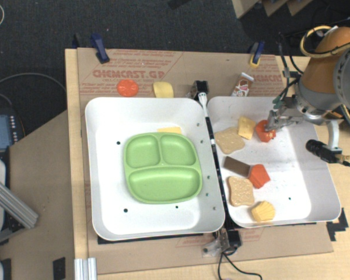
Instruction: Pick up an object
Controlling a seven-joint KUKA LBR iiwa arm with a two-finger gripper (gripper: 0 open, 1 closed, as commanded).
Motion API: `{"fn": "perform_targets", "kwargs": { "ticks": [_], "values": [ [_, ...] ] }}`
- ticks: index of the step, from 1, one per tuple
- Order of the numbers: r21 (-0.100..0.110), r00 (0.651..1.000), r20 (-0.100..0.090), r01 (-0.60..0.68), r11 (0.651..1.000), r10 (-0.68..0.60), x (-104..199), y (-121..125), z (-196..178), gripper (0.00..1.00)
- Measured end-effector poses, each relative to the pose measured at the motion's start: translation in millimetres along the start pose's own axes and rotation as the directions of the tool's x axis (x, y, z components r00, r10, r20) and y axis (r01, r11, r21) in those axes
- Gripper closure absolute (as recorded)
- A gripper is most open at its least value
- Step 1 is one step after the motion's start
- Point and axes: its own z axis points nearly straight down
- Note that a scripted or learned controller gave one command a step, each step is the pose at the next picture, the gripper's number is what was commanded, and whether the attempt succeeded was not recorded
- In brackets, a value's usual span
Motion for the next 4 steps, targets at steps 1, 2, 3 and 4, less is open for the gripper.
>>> {"fn": "perform_targets", "kwargs": {
  "ticks": [1, 2, 3, 4],
  "values": [
    [0.001, 1.000, 0.000, 0.000, 1.000, 0.000, 0, 0, 1, 0.00],
    [0.011, 1.000, -0.007, -0.002, 1.000, 0.002, 48, -59, 13, 0.00],
    [-0.003, 1.000, 0.001, -0.001, 1.000, 0.001, 19, 1, 11, 0.00],
    [0.007, 1.000, -0.004, -0.002, 1.000, 0.002, 46, -30, 12, 0.00]
  ]
}}
